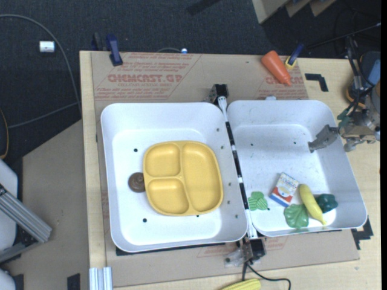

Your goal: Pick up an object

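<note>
Gripper [326, 139] coming in from the right edge, grey metal, hanging over the right rim of the right-hand bin [275, 110]. I can see one dark angled finger [323, 138] poking out over the white floor of that bin, but from up here I cannot tell whether the pincer is apart or together. Nothing sits between its tips that I can make out.

Now the objects. Down in the near corner of the right bin, well apart from the gripper and below it, lies a small cluster. One yellow banana [311, 203], smooth and curved, plastic-looking, lying at a slant. One little carton [283, 190], boxy, white with red and blue print, just left of the banana. Two green leafy pieces: a flat leaf [257, 201] hard by the bin's left wall, and a bigger lobed one [296, 216] touching the banana's lower end. One dark green lump [327, 202] tucked against the banana's right side.

Over to the left-hand bin [121, 125]: one yellow tray [181, 178], rounded, glossy, split into three compartments. One brown disc [136, 182] peeks out at its left edge.

Both bins are shallow, white, rounded at the corners, sitting on a cardboard sheet [145, 77]. One orange carrot-shaped toy [277, 68] lies on that sheet beyond the right bin.
</note>
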You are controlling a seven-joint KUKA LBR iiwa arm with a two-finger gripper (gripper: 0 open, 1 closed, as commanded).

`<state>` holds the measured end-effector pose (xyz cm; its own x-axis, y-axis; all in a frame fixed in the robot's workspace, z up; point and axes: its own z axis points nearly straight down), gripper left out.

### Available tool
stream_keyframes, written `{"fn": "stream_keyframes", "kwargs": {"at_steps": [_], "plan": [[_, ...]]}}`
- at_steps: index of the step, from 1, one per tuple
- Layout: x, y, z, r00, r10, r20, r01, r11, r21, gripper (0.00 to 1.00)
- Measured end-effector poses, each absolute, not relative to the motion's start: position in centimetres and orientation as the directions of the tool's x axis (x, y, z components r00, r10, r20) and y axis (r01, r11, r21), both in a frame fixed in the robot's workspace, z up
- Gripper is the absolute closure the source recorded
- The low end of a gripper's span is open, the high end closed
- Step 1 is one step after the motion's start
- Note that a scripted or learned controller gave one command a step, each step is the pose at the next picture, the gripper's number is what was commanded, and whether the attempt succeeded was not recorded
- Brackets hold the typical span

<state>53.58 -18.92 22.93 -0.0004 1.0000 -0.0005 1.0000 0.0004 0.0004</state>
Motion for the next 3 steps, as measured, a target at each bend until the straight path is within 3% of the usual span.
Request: {"fn": "stream_keyframes", "kwargs": {"at_steps": [1, 2, 3], "plan": [[48.5, -22.4, 14.9, 0.001, 1.000, -0.001, 1.000, -0.001, -0.001, 0.00], [48.1, -17.5, 8.7, 0.000, 1.000, -0.002, 1.000, 0.000, 0.005, 0.00], [48.2, -17.3, 9.8, 0.000, 1.000, 0.000, 1.000, 0.000, 0.009, 1.00]]}}
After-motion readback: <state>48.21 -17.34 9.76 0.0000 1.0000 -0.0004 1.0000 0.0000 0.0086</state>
